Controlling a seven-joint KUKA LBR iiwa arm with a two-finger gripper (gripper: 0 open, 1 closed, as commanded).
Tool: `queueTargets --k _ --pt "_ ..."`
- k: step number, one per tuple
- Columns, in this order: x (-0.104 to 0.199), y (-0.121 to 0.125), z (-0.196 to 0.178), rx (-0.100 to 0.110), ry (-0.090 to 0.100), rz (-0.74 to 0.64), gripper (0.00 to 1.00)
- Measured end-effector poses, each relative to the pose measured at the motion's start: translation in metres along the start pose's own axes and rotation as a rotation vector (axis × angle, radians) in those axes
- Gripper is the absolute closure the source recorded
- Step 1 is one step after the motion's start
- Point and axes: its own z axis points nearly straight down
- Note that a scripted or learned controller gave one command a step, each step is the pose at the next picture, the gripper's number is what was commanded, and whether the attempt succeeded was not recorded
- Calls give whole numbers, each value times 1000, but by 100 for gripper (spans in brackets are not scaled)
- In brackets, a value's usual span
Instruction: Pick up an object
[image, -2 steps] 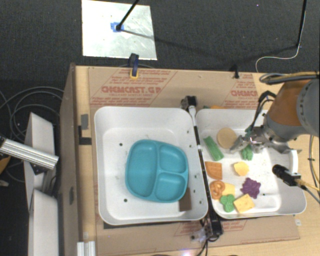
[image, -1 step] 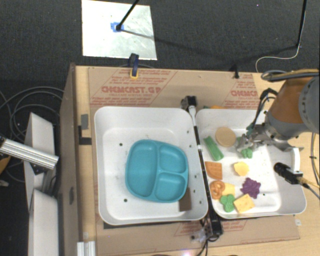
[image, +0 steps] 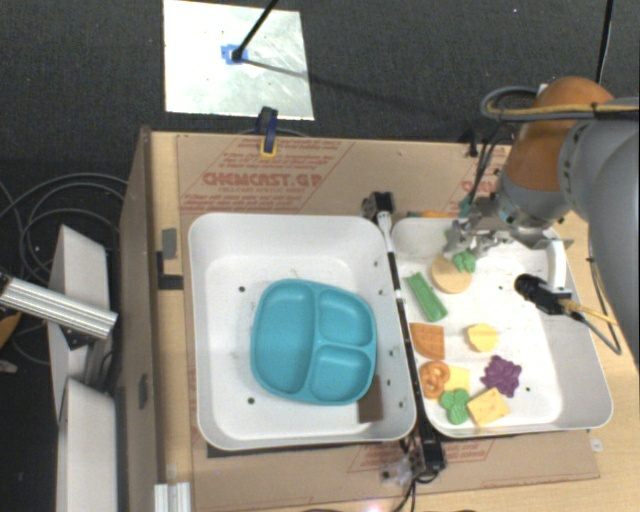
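Observation:
My gripper (image: 463, 247) hangs low over the far left part of the right bin (image: 575, 345). A small green piece (image: 465, 263) shows right at its tip, over the edge of a tan round disc (image: 450, 279). Whether the green piece is held I cannot tell. Closer in the same bin lie a green bar (image: 424, 296), an orange wedge (image: 428, 340), a yellow piece (image: 481, 336), purple grapes (image: 502, 375), an orange pretzel (image: 434, 377), a green leafy piece (image: 456, 405) and a yellow cheese block (image: 489, 407).
The left bin (image: 225, 270) holds a blue divided plate (image: 312, 340) and a brown block (image: 371, 406) at its near right corner. The divider (image: 393, 290) between the bins runs just left of the green bar. The grey arm (image: 600, 170) fills the far right.

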Motion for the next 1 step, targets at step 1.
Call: queueTargets --k 1 --pt "65 -10 -52 2 2 -1 100"
